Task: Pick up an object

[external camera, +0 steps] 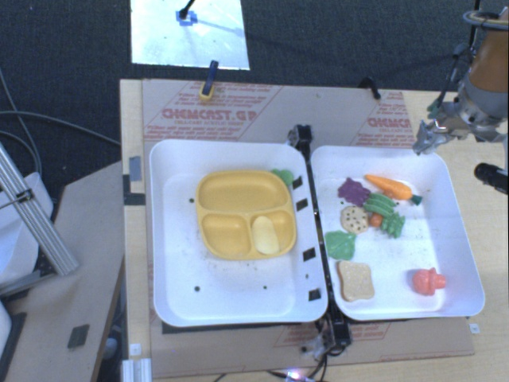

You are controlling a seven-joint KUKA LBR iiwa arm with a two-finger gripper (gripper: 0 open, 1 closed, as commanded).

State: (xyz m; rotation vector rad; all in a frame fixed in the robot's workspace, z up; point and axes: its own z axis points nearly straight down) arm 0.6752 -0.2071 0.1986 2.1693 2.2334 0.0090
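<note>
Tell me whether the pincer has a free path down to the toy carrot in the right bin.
Probably yes. The pincer hangs above the right bin's far rim, and the carrot lies in the open near that rim with nothing on top; the green toy beside it crowds its near side.

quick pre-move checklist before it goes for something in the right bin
1. Hand hangs over the right bin's far rim, above the toys: ok.
2. Nothing seen held in the hand: ok.
3. Hand open: cannot tell.
4. Easy target: red toy lies alone near the front corner: ok.
5. Carrot, purple piece and green pieces crowd together: not ok for a clean grab.
6. Bread slice lies flat: not ok, hard to pinch.
</note>
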